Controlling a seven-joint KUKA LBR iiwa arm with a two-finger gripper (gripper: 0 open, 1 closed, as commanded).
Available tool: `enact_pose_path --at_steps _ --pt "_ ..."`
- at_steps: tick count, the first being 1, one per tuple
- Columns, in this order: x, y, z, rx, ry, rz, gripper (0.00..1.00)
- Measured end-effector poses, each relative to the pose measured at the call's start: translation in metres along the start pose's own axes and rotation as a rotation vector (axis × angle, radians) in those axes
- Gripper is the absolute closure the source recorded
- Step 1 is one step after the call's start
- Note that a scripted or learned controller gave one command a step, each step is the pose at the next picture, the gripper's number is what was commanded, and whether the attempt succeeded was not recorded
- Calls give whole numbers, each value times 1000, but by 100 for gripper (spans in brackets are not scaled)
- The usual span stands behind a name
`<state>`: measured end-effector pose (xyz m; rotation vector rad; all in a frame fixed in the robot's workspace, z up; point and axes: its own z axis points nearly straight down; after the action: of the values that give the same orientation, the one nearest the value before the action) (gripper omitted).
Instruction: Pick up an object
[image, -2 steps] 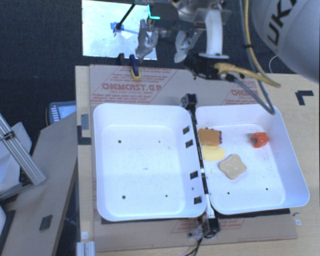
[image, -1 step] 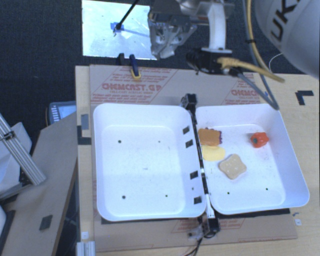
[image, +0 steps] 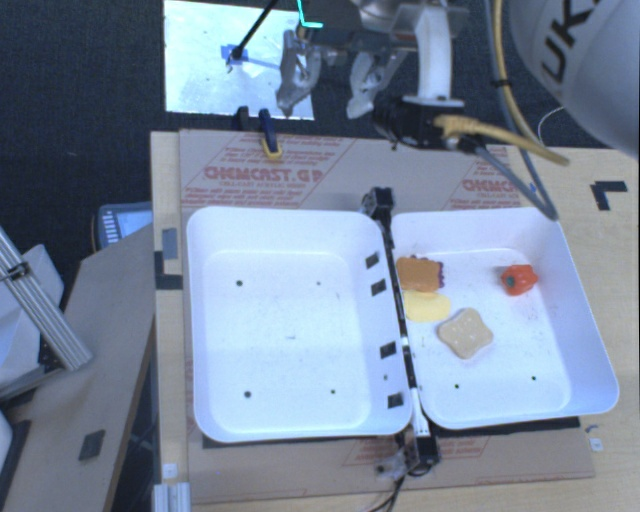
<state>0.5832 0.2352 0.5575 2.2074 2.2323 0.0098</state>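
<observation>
My gripper (image: 330, 85) hangs open and empty beyond the far edge of the bench, and the toast (image: 465, 333) lies in the middle of the right bin (image: 590, 385), toward the near side and right of my fingers.

1. Orange-brown waffle piece (image: 419, 273), flat, at nine o'clock in the right bin (image: 585, 350).
2. Pale yellow slice (image: 427, 307), touching it at six o'clock.
3. Tan toast (image: 465, 333), flat, centre.
4. Red-orange pepper (image: 518, 280), two o'clock.
</observation>
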Motion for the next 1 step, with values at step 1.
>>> enact_pose_path --at_steps 1 --pt "1 0 -12 -3 1 -2 100"
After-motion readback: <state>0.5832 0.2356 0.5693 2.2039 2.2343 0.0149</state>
